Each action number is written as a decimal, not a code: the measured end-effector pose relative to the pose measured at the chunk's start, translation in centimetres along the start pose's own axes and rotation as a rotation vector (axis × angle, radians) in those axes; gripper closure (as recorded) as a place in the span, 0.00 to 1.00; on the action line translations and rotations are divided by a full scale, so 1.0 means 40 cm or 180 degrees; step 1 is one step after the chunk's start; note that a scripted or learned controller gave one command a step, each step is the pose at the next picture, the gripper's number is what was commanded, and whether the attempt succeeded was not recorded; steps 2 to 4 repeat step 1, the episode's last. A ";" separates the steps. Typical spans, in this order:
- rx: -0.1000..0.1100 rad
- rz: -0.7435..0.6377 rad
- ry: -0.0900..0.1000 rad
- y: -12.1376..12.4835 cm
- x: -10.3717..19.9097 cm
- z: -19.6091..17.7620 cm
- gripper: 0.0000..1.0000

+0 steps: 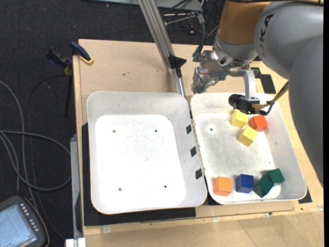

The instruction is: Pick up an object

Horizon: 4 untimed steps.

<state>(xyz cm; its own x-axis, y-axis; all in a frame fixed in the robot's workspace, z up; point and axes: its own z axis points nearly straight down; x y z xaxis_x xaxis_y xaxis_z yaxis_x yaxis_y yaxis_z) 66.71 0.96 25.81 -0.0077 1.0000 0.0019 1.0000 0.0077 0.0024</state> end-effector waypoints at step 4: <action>0.0012 0.0002 -0.0002 0.004 0.116 0.037 1.00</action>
